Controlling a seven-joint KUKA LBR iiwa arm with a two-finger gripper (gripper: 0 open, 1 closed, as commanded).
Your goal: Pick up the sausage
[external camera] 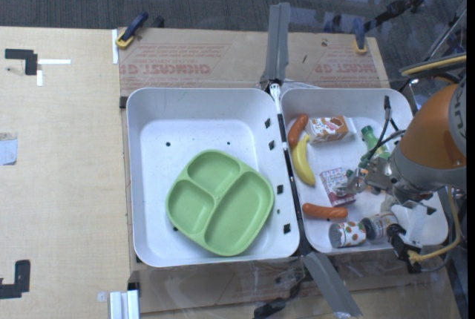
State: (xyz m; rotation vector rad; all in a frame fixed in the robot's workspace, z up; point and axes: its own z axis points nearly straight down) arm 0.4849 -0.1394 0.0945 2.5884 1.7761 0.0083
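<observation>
two sausages in right bin (401, 106): one (324, 211) just left of gripper (356, 182), other (297, 129) farther up-left; gripper state unclear.

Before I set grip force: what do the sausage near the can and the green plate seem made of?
The sausage looks like moulded plastic toy food: uniform orange-red, smooth, a faint sheen. The green plate looks like matte hard plastic: one even colour, moulded compartment ridges. Neither is certain from this view.
</observation>
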